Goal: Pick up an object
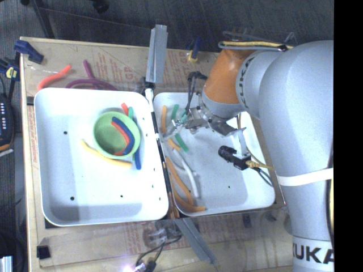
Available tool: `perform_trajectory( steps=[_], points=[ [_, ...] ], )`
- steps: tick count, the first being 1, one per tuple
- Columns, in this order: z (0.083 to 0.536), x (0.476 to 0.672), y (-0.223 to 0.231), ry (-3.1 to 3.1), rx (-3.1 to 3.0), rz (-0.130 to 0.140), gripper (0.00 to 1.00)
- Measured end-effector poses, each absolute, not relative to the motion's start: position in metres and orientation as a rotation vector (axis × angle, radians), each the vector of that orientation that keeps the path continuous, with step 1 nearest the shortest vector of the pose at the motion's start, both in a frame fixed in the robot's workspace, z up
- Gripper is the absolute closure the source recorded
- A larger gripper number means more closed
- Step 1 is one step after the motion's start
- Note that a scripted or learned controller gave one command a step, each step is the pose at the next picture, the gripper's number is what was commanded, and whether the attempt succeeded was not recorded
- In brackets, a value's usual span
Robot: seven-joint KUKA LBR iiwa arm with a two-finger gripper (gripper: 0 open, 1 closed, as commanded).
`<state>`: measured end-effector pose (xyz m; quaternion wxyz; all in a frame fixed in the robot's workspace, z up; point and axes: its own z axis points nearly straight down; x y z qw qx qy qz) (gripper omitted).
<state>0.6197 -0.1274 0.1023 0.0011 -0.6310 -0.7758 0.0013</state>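
The gripper (182, 123) is reaching down into the right bin (227, 194) among orange and green sticks (180, 143), while a green bowl (116, 134) is sitting in the left bin (68, 191).

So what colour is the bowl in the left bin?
Green: the bowl shows clearly in the camera view.

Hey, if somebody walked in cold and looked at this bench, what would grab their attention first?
Probably the big grey arm with its orange band, reaching in from the right over the right-hand white bin, where orange, green and white sticks lie along its left side. Next, the bright green round bowl in the left white bin, with red and blue curved pieces across it.
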Motion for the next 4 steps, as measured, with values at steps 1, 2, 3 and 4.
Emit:
perform_trajectory(
  steps=[1, 2, 3, 4],
  points=[
    [0.112, 0.620, -0.127, -2.439, -1.977, 0.006, 1.00],
    [0.112, 0.620, -0.127, -2.440, -1.977, 0.006, 0.00],
    [0.098, 0.588, -0.115, -2.441, -2.008, 0.000, 0.00],
    [0.108, 0.588, -0.113, -2.445, -1.996, 0.002, 1.00]
  ],
)
